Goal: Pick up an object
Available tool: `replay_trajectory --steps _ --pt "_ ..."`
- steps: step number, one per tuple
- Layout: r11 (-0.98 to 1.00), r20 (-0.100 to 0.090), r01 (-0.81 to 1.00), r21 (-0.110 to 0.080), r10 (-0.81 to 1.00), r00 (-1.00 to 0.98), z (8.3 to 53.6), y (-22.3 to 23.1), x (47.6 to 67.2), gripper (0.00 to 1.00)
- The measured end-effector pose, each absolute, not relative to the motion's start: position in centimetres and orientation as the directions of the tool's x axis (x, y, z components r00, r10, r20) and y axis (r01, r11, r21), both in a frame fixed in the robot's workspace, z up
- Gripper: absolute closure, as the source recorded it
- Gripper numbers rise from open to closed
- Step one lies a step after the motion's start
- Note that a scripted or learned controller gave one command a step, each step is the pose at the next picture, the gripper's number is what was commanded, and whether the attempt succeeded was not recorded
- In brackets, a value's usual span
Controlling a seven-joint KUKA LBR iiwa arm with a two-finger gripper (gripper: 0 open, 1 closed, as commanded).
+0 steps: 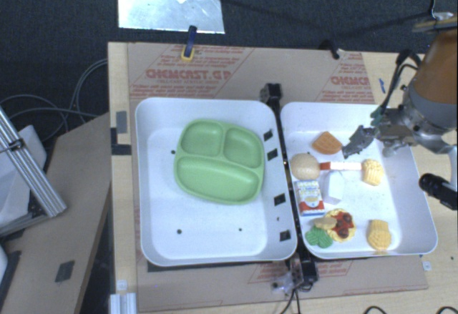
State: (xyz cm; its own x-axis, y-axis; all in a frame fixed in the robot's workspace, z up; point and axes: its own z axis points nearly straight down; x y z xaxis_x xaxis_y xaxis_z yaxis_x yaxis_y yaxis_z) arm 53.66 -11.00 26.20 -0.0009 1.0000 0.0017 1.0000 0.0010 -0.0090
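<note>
Several toy foods lie loose in the shallow white right bin (411, 184), within reach of the grey hand (356, 142) poised above them, grip state impossible to tell.

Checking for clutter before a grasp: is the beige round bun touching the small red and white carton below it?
Touching. The camera view shows the beige round bun overlapping the top edge of the small red and white carton, with no white bin floor between them.
</note>
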Motion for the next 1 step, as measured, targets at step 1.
replay_trajectory --steps 1 --pt "0.003 0.0 1.0 0.002 1.0 -0.003 26.72 -10.99 53.86 0.0"
